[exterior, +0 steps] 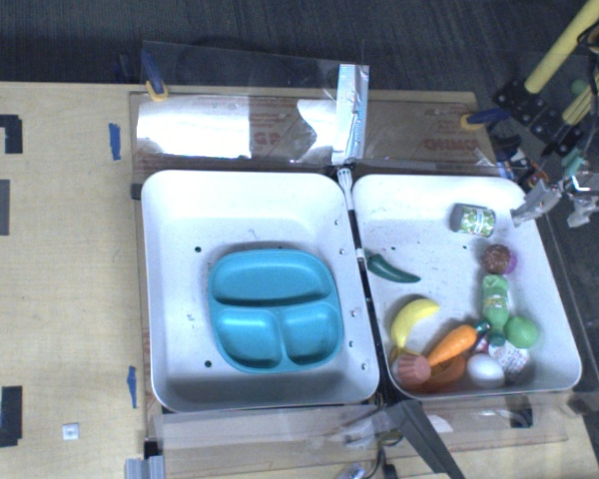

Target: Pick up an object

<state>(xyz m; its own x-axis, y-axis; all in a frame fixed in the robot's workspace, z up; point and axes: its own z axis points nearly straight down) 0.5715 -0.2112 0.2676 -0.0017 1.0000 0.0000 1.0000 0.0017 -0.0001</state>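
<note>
The right bin (429, 203) holds several toy foods. A silvery-green packet (473, 220) lies near its back, with a maroon ball (497, 259) just below it. A green chili (390, 268) rests by the left wall. A yellow banana (414, 319), an orange carrot (451, 343), a pink piece (412, 369), a white egg (484, 370) and green pieces (499, 302) crowd the front right. My gripper (557, 198) hangs at the bin's back right corner, above the rim and apart from every object.
The left bin (180, 218) carries a blue divided tray (276, 307). A clear plastic sheet (250, 118) lies behind the bins. A yellow bar with cables (564, 53) stands at the far right. Wooden bench spreads to the left.
</note>
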